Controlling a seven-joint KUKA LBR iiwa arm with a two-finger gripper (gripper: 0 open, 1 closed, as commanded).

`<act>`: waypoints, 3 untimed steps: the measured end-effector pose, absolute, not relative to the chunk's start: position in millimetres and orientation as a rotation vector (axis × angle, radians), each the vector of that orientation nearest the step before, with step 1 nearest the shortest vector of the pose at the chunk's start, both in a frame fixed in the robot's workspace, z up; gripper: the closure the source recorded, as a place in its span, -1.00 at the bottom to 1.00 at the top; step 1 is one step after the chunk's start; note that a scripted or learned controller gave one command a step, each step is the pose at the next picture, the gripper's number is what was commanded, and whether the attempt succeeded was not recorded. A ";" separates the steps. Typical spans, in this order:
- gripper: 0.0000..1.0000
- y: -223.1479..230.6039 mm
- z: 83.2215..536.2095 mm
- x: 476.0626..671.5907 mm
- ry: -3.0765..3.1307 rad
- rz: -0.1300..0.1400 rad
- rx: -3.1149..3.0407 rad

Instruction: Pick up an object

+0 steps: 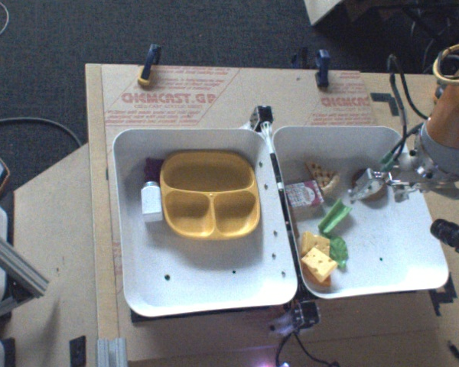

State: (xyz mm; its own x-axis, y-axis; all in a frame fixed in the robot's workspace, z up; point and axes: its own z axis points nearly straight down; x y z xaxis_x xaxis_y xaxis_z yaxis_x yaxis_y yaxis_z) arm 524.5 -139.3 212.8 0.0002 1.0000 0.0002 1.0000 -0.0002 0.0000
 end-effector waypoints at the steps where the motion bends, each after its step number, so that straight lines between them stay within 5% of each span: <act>1: -1.00 -138.5 155.7 513.7 -2.215 0.006 -2.217; 3: -1.00 -126.2 83.5 511.8 -2.218 0.002 -2.219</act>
State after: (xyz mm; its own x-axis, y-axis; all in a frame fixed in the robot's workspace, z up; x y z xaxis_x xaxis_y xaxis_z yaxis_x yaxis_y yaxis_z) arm 511.8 -126.2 83.5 0.0005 1.0000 0.0021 1.0000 -0.0005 -0.0042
